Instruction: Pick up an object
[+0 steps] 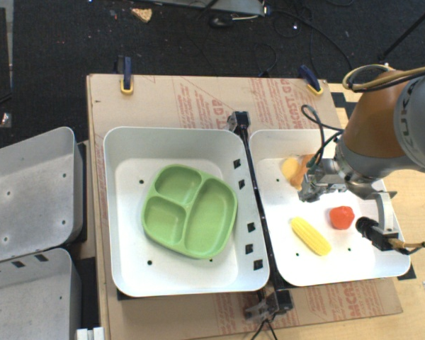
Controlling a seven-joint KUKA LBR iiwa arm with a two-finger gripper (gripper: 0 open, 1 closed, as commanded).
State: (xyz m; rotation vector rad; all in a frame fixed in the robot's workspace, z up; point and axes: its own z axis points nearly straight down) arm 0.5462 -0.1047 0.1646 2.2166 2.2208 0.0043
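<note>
The right bin (pixel 340 271) holds a yellow corn cob (pixel 310 236) near its front, a red tomato-like object (pixel 342 217) to the right of it, and a pale orange object (pixel 292 168) at the back left. My gripper (pixel 309 191) hangs low over the bin, just right of and in front of the orange object, with the grey and orange arm behind it. The orange object is partly hidden by the gripper body.
The left bin (pixel 127 261) holds a green divided plate (pixel 189 210). A black divider (pixel 253 204) runs between the two bins. Blue clamps (pixel 126 73) hold the cardboard base at the back. White trays (pixel 28 190) lie off to the far left.
</note>
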